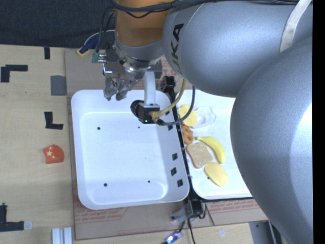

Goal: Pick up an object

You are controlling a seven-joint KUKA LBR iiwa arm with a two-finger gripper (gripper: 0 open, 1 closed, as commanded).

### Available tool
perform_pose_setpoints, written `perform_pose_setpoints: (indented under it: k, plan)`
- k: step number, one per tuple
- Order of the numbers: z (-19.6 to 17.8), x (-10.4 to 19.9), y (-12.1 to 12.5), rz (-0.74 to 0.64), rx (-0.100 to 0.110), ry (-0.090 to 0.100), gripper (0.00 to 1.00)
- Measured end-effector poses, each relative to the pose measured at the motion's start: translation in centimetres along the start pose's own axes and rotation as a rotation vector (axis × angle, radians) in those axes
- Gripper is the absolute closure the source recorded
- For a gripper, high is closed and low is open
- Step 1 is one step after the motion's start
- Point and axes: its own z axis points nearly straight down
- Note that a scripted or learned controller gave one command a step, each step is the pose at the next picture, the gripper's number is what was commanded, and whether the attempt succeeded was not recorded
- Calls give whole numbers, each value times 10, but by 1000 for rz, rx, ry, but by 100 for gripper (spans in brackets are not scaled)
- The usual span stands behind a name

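White bin (86, 187) beneath down-pointing arm (218, 39)

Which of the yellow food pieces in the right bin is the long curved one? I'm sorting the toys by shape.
The banana, lying beside the tan bread slice; the other yellow pieces are short and rounded.

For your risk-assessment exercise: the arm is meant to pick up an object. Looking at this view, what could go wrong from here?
1. The gripper hangs over the left bin's far rim, while the banana, bread slice and other pieces lie in the right bin; a descent here would likely grasp nothing.
2. It may strike that rim.
3. The red piece lies outside both bins, perhaps beyond the program's targets.
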Motion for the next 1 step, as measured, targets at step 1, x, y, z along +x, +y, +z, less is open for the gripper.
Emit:
perform_pose_setpoints:
  k: [1]
  plan:
    - [-189,0,2,-3,-38,14,100]
